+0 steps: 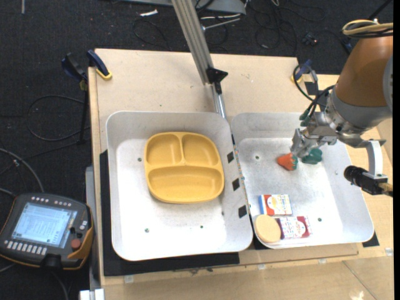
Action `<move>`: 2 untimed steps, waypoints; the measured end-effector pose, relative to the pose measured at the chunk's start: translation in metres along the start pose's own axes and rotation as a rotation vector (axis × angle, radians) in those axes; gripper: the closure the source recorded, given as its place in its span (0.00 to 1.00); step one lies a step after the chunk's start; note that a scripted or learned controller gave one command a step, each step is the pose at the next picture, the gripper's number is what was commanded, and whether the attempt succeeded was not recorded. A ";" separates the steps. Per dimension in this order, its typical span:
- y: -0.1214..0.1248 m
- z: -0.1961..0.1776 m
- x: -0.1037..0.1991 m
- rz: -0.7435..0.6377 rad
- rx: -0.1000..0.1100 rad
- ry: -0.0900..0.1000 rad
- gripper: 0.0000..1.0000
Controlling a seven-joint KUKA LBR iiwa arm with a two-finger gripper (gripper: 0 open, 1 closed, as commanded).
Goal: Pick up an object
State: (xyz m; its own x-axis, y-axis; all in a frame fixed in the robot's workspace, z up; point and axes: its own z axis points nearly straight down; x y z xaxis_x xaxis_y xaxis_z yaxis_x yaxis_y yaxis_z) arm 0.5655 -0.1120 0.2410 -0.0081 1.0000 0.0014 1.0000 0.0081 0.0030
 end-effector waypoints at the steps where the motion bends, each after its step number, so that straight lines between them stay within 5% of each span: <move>1: 0.003 -0.007 0.052 0.000 0.001 0.000 1.00; 2: 0.017 0.004 0.101 0.000 0.003 -0.001 1.00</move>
